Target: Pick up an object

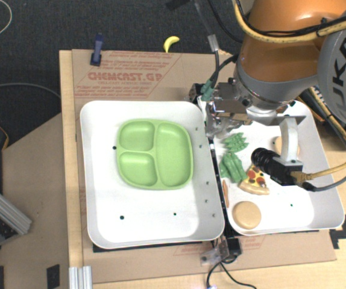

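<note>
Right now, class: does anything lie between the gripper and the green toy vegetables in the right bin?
Nothing visible does. The gripper hangs just above and left of the green toy vegetables; the pizza slice and round bun lie beyond them.

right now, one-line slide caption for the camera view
KUKA arm's gripper over the right bin of toy food; green divided plate in left bin.

Brown bench board [131, 77] with red lettering, carrying two shallow white bins side by side: left bin [100, 209], right bin [317, 215]. Blue clip [96, 50] at its far left corner.

Grey-orange arm, gripper [221, 120] low, reaching from right.
</note>
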Controlling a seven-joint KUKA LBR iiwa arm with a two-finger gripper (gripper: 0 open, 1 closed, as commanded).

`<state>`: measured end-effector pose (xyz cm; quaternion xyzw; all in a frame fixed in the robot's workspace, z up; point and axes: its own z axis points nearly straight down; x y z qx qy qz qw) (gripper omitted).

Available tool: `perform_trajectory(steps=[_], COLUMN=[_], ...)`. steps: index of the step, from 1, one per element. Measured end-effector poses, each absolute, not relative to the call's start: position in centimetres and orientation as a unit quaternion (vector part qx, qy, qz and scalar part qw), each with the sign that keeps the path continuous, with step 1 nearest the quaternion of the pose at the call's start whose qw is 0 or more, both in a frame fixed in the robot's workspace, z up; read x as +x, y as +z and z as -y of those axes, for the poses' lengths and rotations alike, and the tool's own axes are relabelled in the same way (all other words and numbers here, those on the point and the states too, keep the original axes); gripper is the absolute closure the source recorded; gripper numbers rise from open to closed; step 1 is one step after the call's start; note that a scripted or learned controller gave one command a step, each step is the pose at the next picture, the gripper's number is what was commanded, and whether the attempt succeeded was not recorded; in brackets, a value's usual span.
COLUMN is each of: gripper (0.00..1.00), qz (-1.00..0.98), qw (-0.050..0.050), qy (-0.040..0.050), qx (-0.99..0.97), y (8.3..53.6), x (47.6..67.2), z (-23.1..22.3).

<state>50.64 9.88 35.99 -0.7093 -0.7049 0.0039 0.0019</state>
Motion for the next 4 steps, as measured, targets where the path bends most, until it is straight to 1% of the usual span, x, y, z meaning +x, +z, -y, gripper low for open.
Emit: perform_trajectory(steps=[1,2,3,4], gripper=[1.00,1.00,1.00,1.00], qz=[0.711,0.709,0.708,0.704], qw=[0.004,-0.002,-0.002,0.002], qy=[0.0034,-0.0070,-0.0059,0.0049], qx=[-0.703,-0.705,-0.706,-0.710], y=[29.3,40.9,49.5,40.2], x=[50.3,48.9,47.9,47.9], z=[-21.0,-22.6,-22.4,-15.4])
